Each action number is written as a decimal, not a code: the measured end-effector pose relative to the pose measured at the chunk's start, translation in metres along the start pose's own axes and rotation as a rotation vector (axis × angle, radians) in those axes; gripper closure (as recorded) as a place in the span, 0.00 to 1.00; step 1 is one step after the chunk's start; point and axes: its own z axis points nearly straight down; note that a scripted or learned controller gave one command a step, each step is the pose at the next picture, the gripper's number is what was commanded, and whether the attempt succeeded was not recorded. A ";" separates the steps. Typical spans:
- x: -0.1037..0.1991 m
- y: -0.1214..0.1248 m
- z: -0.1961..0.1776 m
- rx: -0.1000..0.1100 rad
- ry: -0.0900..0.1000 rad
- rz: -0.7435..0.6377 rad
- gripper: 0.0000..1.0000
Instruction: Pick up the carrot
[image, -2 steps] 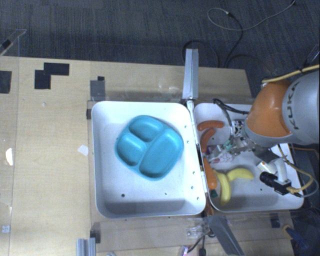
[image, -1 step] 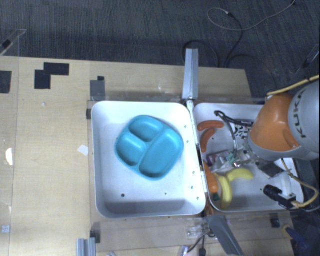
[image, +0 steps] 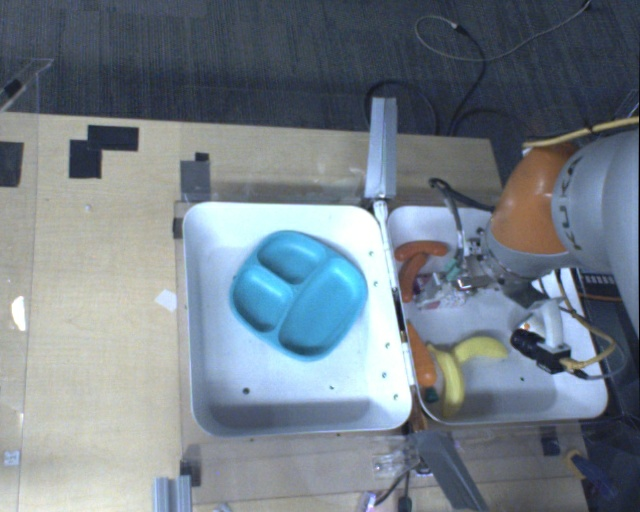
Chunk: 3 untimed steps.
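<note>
Pale wood made up the tabletop (image: 100, 300), with dark carpet and loose cables behind it, and two white bins sat side by side on it. In the camera view, the left bin (image: 210, 400) carried a blue divided plate (image: 298, 292), tilted a little askew. The right bin (image: 580, 405) held the fruit and vegetables: the carrot (image: 424, 362) lay along the bin's left wall, near the front corner, touching a banana (image: 462, 362) that curled just beside it. A reddish sausage-shaped item (image: 420, 252) lay farther back. The arm (image: 560, 205) reached in from the right, and the tool (image: 455, 278) hung over the back half of that bin, near the reddish item and well apart from the carrot.

A good grasp would likely call for shifting the tool toward the front corner and straddling the carrot across its width, keeping clear of the wall and the banana.

Whether the tool's fingers were apart or together could not be told; they blurred into small clutter beneath. The carrot's wall-side edge was hard to make out.
</note>
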 end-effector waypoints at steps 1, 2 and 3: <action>0.008 -0.019 0.005 0.007 0.001 -0.176 0.00; -0.021 0.081 0.009 0.038 0.022 -0.546 0.00; 0.010 -0.026 0.002 0.014 0.010 -0.697 0.00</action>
